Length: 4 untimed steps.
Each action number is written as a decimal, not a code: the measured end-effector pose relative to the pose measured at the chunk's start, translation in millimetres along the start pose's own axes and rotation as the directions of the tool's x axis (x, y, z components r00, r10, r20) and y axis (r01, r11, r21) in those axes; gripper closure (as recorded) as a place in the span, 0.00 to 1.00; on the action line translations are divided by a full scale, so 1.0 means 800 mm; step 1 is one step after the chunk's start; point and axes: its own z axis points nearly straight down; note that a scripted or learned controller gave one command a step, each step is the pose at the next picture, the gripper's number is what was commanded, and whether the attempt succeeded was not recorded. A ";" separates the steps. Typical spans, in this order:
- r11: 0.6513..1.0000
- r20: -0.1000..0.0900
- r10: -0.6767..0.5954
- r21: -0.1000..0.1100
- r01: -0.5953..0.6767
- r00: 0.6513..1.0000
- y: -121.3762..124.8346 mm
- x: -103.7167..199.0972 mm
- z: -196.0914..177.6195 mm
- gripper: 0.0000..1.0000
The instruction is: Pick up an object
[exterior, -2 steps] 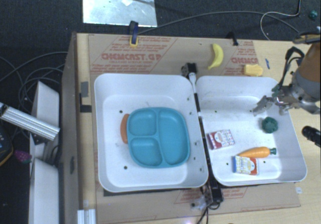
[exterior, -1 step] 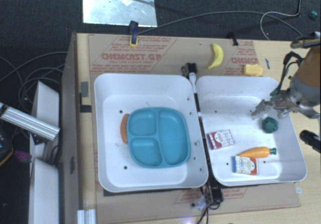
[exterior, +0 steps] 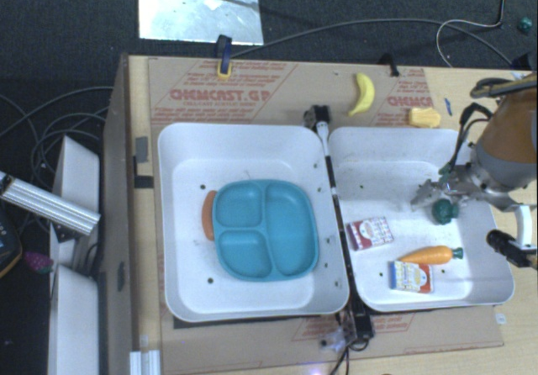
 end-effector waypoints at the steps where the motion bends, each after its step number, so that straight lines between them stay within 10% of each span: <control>1: 1.000 0.001 0.000 -0.003 0.000 1.000 -0.004 -0.001 -0.065 0.00; 2: 1.000 0.000 0.001 -0.001 -0.001 1.000 -0.010 0.000 0.023 0.00; 3: 1.000 0.001 -0.001 -0.004 0.001 1.000 -0.009 0.000 0.009 1.00; 4: 1.000 -0.001 -0.005 -0.009 0.005 1.000 0.092 0.092 -0.129 1.00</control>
